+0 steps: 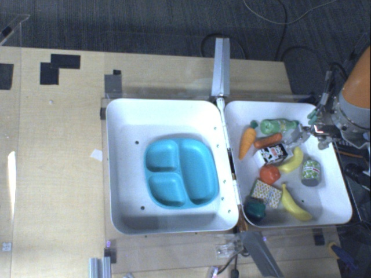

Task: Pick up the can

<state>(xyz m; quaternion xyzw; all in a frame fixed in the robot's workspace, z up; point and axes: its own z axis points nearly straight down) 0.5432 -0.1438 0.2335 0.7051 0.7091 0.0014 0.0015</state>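
Observation:
The can (pixel 311 172) is small, with a green label and a grey top. It stands in the right bin (pixel 345 210) near the right wall, beside a yellow banana (pixel 293 161). My gripper (pixel 309 133) reaches in from the right over the bin's far right part. It sits behind the can and apart from it, close to a green bottle (pixel 277 125). Nothing is visibly held.
The right bin also holds a carrot (pixel 247 142), a red sausage (pixel 268 141), a black and white box (pixel 272 153), a tomato (pixel 269 173), a cracker box (pixel 266 193), a second banana (pixel 294 204) and a dark teal object (pixel 254 209). A blue divided plate (pixel 181 172) lies in the left bin (pixel 122 132).

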